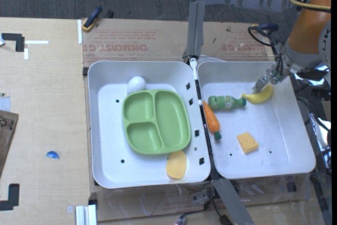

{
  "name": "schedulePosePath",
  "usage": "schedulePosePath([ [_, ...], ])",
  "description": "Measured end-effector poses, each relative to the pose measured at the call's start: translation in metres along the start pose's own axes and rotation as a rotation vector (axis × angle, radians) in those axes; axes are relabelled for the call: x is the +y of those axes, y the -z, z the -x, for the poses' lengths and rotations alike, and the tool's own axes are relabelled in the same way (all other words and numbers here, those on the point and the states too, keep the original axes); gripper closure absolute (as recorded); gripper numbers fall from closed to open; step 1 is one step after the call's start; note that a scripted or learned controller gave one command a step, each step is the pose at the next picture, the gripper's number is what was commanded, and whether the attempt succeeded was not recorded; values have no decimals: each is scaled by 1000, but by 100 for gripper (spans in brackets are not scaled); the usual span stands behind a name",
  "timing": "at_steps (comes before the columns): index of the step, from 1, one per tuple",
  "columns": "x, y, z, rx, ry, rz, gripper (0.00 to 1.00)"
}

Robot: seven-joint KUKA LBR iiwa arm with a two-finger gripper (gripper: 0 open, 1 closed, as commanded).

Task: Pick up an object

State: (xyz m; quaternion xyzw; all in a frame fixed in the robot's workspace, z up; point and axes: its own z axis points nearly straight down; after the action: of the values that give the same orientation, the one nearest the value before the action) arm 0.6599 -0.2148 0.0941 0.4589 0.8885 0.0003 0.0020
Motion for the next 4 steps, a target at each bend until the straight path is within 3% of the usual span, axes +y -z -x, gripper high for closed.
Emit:
schedulePosePath([
  [1,-33,0,-14,0,-4,0,100],
  [2,-4,0,6,-2,-15,1,100],
  [3,-92,-1,-56,2,-113,-1,100],
  [4,-2,-1,-55,1,-179,0,100],
])
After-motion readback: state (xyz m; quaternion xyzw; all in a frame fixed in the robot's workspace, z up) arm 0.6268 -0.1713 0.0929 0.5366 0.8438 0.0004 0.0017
